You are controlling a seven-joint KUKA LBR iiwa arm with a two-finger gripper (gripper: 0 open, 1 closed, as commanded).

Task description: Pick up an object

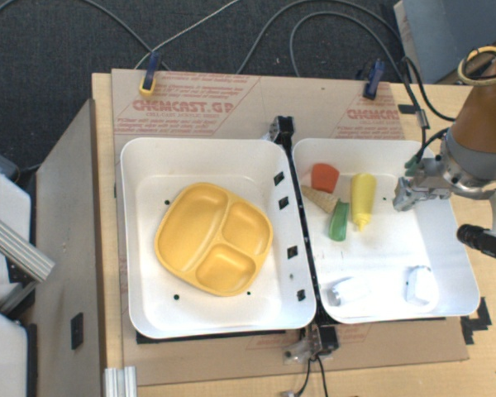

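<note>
Two white bins sit side by side on your bench. The left bin (140, 246) holds a yellow divided plate (213, 238), lying flat near its middle. The right bin (446, 263) is where your pickable things are: a red block (325, 176) near the back left, a tan wedge (319, 198) just in front of it, a green piece (339, 221) touching the wedge's near end, and a yellow bottle (363, 199) lying beside the green piece — all clustered in the bin's left half. Two clear, hard-to-read items (420, 285) rest near the front wall.

Your gripper (403, 198) hangs over the right bin, just right of the yellow bottle and apart from it. Nothing shows between the fingers — whether they stand apart or together you cannot tell from this angle. The arm (482, 131) enters from the right.
</note>
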